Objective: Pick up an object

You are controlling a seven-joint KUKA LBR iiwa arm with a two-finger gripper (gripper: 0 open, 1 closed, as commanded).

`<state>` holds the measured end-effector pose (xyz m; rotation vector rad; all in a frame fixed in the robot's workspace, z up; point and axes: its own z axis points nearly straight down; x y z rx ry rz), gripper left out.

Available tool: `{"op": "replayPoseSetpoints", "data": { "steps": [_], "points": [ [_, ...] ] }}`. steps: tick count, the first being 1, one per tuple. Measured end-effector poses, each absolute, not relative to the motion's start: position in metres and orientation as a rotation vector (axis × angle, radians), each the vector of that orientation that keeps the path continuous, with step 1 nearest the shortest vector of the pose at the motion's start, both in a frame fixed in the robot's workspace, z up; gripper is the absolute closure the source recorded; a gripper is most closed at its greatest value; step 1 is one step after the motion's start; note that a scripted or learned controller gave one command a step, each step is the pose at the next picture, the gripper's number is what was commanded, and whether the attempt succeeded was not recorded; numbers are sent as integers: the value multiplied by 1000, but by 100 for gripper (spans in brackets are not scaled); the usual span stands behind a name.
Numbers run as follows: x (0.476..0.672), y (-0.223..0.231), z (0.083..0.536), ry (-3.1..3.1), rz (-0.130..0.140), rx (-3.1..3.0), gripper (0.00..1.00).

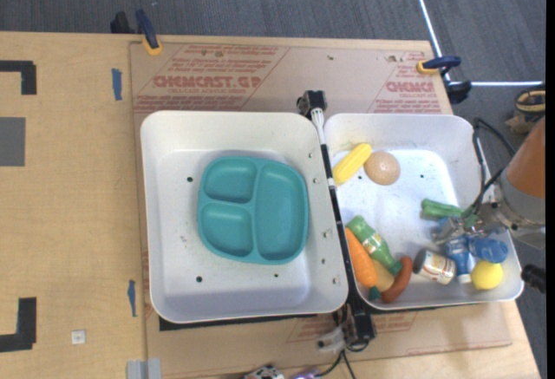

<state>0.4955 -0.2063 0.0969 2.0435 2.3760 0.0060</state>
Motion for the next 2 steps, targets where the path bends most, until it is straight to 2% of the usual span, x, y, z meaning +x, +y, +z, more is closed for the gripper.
{"op": "replayPoseSetpoints", "data": {
  "steps": [1, 2],
  "points": [
    [479, -167, 141, 1953, 1, 2460, 100],
    [499, -100, 166, 1597, 0, 2706, 100]
  ]
}}
